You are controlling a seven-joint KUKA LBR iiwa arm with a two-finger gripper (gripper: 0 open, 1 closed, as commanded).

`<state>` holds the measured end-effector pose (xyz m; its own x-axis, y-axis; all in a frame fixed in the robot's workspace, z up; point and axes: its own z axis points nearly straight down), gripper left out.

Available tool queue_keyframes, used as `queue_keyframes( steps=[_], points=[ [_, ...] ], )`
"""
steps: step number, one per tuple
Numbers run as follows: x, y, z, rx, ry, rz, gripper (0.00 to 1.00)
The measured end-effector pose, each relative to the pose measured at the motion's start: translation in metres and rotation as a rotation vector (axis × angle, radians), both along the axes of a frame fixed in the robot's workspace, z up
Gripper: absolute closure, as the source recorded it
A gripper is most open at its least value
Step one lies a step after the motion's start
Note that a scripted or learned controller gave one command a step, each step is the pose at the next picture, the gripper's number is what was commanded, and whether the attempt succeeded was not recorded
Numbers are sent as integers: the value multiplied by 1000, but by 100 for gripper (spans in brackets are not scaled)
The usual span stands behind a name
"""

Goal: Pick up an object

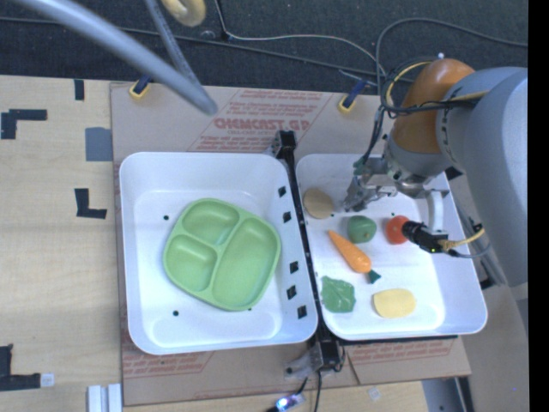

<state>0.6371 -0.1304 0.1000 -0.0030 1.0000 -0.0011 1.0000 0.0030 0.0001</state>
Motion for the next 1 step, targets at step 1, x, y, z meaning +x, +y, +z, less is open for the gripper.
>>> queue_keyframes(
  steps=[1],
  points=[
    [-7, -5, 48, 1, -2, -2, 100]
  ],
)
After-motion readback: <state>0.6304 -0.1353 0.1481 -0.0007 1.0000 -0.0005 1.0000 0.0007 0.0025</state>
